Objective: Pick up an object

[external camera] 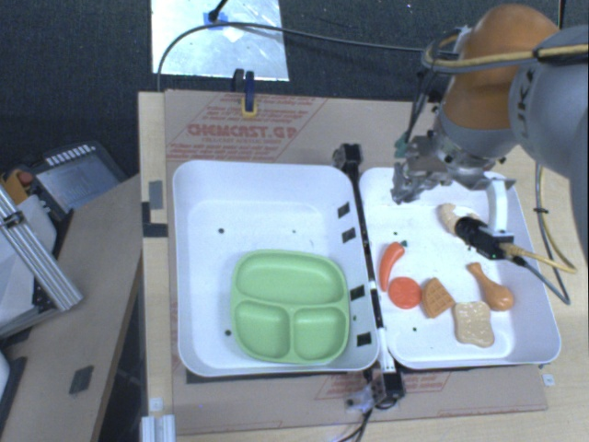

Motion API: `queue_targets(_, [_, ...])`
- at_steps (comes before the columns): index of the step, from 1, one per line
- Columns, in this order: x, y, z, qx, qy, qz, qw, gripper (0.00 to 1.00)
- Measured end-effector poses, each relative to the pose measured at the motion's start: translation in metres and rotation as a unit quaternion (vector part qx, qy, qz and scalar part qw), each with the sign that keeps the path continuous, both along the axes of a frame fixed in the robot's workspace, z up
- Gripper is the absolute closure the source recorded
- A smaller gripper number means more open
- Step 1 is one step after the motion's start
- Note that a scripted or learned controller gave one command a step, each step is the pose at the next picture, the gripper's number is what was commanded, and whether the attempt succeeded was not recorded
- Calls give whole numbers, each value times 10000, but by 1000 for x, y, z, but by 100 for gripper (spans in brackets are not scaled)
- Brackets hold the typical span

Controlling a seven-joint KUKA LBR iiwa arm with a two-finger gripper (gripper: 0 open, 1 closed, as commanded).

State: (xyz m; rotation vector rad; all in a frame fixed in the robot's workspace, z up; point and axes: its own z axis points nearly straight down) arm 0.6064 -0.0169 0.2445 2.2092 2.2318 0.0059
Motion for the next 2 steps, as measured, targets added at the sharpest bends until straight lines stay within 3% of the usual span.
queue_targets(1, [-2, 53, -3, 1, 12, -4, 10000, 100])
queue_targets(2, [15, 109, -1, 4, 0, -1, 10000, 100])
